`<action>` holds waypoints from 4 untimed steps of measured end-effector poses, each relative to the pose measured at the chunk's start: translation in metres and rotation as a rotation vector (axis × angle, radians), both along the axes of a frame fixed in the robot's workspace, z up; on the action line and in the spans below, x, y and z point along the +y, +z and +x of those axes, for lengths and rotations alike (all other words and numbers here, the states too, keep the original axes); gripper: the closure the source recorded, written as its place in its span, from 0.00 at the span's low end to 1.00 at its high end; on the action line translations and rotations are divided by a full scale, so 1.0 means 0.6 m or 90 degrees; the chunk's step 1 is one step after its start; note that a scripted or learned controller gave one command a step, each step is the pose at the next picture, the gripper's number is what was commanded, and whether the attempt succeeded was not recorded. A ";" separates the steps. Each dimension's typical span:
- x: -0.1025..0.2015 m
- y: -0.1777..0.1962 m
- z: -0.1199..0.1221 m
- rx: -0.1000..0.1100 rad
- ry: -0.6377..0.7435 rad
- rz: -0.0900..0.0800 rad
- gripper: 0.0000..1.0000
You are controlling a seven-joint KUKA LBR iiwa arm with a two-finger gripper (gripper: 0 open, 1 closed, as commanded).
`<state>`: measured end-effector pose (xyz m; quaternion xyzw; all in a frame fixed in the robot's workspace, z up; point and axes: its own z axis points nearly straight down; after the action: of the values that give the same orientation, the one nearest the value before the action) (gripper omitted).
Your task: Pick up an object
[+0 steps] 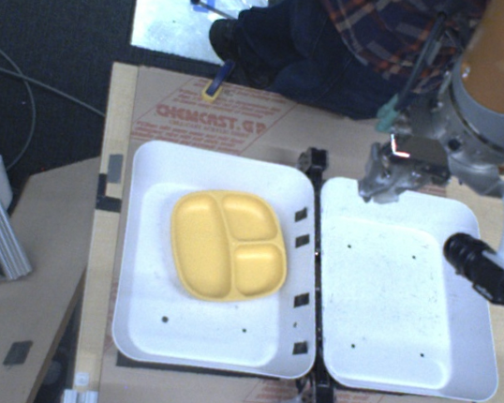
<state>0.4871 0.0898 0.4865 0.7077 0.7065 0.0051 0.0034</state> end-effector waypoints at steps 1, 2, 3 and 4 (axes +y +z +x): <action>0.089 -0.059 -0.001 0.007 0.006 -0.001 1.00; -0.025 -0.015 0.000 0.004 -0.002 -0.002 1.00; 0.111 -0.148 0.022 0.011 0.008 -0.002 1.00; 0.104 -0.121 0.024 0.005 0.006 -0.001 1.00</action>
<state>0.5015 0.1520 0.4136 0.7041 0.7101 0.0021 0.0009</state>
